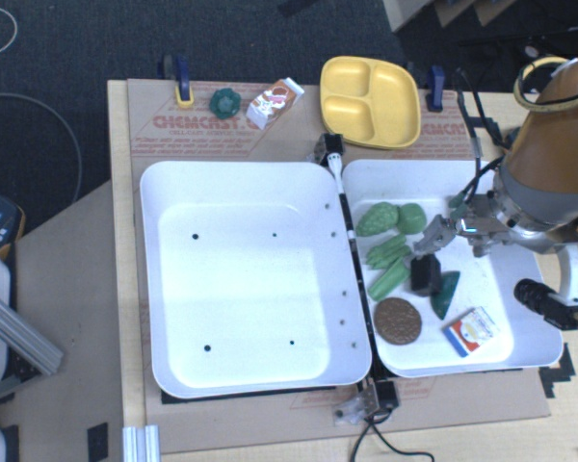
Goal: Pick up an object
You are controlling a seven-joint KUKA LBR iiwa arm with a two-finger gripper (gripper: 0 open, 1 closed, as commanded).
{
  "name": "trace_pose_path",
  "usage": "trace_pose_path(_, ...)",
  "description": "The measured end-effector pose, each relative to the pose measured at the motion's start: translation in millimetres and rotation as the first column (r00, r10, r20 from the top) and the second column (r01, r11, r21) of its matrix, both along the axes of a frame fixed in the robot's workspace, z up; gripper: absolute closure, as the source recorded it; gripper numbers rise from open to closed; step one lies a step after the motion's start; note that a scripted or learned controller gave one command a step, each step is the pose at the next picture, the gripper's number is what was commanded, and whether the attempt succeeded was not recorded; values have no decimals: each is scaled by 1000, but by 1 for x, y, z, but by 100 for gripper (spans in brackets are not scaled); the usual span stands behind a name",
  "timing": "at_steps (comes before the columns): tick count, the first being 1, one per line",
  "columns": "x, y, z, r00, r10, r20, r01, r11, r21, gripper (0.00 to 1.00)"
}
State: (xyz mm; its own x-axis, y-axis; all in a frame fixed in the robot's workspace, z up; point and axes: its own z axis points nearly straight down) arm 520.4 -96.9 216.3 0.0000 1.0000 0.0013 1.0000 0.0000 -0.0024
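Note:
The right bin point(520, 354) holds several small objects. Two leafy green pieces point(377, 219) point(411, 218) lie at its back left, with two green pods point(387, 251) point(390, 278) below them. A brown disc point(398, 320) sits near the front. Beside it are a black block point(424, 273), a dark teal wedge point(446, 294) and a small red, white and blue box point(470, 332). My gripper point(433, 243) hangs low over the bin's middle, just above the black block and right of the pods. The view shows nothing held in it.
The left bin point(173, 191) stands beside the right one. Behind the bins on the cardboard lie a yellow divided plate point(370, 101), a small packet point(275, 102) and a green round piece point(225, 101). Blue clamps point(182, 77) grip the back edge. Cables run along the right.

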Motion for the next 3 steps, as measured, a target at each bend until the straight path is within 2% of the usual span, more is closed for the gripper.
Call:
trace_pose_path(1,1,0,11,1000,0,3,0,1000,-1,100)
trace_pose_path(2,-1,87,122,1000,11,15,-11,1000,1,100)
trace_pose_path(3,9,152,153,1000,9,9,-9,1000,1,100)
